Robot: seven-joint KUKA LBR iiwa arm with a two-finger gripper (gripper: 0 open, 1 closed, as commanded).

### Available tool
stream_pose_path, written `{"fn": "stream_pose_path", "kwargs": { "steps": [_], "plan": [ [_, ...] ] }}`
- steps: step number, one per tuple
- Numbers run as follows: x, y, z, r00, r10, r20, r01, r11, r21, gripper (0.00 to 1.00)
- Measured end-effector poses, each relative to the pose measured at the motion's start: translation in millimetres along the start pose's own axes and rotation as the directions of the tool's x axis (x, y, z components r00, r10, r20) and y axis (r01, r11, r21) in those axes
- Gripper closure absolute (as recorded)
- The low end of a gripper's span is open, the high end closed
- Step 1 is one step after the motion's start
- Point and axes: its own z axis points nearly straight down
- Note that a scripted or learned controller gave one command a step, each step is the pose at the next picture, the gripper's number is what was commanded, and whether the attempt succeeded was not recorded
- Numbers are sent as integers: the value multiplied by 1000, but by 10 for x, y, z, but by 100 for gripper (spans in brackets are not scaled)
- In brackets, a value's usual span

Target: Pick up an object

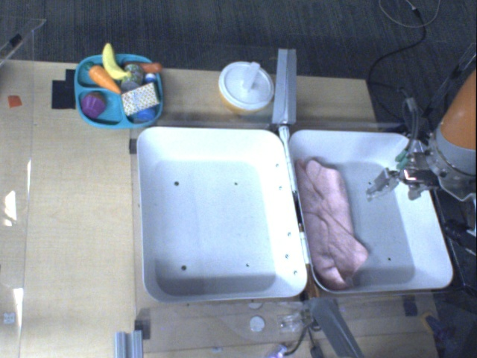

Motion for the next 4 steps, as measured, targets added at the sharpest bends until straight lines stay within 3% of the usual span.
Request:
{"fn": "stream_pose_path", "kwargs": {
  "steps": [1, 2, 3, 4],
  "plan": [
    [228, -13, 1321, 994, -110, 1, 110, 994, -5, 0],
    [228, -15, 1324, 994, -110, 1, 110, 994, -4, 0],
    [420, 736, 1387, 981, -196, 3, 196, 980, -12, 0],
    [41, 195, 1381, 972, -233, 6, 233, 972, -10, 0]
  ]
}}
